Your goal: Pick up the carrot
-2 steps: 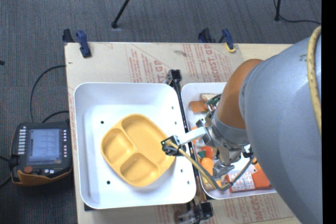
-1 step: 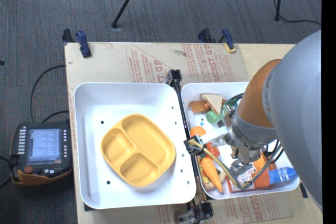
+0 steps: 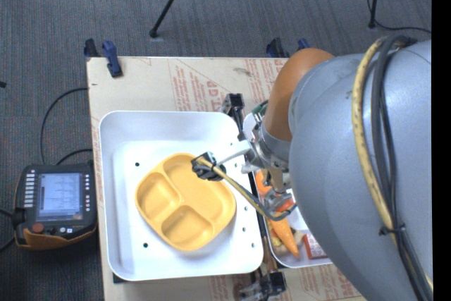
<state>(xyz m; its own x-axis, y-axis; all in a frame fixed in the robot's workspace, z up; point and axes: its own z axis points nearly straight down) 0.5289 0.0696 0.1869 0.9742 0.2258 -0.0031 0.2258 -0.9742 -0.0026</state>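
Observation:
The carrot is an orange tapered piece lying in the right bin, pointing toward the bin's front edge. The big grey arm covers most of that bin. My gripper reaches down into the bin just behind the carrot, among other orange pieces, and the wrist above hides much of it. Nothing can be seen held in it.
A yellow divided plate lies in the left bin. A black clip and yellow cable loop from the wrist over the plate's rim. A red-and-white item lies beside the carrot. A teach pendant sits left of the bench.

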